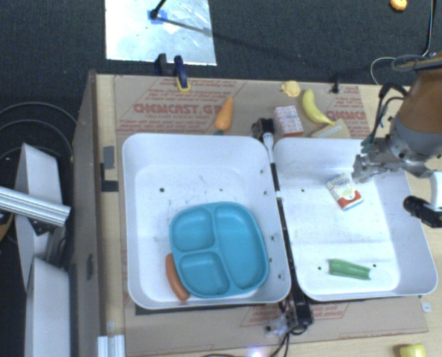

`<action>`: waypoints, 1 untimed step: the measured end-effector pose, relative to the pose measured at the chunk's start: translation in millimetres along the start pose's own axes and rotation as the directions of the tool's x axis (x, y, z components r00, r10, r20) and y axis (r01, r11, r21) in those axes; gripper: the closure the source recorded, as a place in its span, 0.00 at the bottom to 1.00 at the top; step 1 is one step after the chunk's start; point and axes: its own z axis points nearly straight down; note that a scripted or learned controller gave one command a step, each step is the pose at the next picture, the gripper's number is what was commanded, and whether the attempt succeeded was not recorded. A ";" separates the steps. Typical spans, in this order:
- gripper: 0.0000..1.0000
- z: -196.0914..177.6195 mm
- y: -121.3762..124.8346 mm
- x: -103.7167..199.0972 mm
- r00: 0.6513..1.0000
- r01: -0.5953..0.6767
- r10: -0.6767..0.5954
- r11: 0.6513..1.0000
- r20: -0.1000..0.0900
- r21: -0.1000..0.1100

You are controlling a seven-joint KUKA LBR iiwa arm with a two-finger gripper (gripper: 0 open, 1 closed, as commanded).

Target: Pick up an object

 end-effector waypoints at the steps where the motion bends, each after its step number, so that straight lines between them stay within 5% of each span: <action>1: 0.00 0.3 0.0 0.1 1.000 0.000 0.000 1.000 0.000 0.000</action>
